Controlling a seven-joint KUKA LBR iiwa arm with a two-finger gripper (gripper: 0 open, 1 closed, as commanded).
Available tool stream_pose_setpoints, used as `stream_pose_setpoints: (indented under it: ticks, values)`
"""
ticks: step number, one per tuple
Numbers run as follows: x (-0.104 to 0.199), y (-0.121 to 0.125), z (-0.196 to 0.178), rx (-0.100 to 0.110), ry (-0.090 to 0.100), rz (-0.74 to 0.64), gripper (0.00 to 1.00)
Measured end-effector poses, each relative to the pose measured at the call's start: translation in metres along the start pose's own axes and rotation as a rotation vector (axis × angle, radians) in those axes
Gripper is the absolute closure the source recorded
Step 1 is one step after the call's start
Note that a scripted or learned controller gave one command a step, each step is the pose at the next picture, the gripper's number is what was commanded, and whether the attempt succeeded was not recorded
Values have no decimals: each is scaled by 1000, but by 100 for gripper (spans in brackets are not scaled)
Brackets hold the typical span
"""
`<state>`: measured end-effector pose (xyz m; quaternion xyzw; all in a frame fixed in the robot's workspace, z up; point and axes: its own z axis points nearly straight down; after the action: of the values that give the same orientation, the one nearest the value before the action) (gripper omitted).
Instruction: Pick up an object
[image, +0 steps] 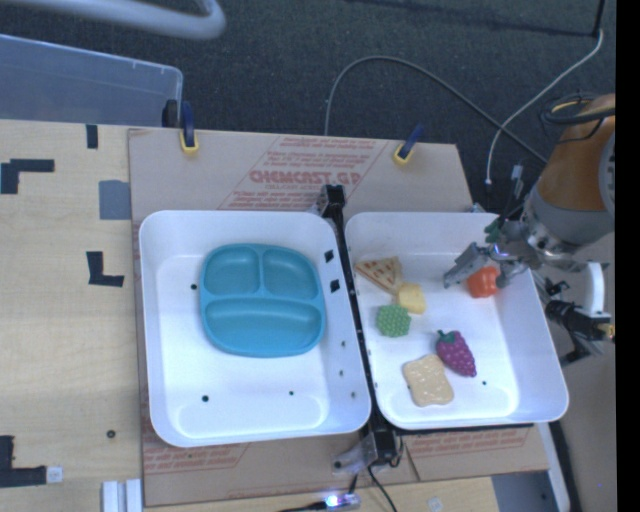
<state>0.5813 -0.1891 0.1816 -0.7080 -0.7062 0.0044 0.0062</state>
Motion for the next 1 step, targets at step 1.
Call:
stream_pose_setpoints:
  ticks: [1]
  values:
    - [0, 3, -8, -13, -3, -4, 0]
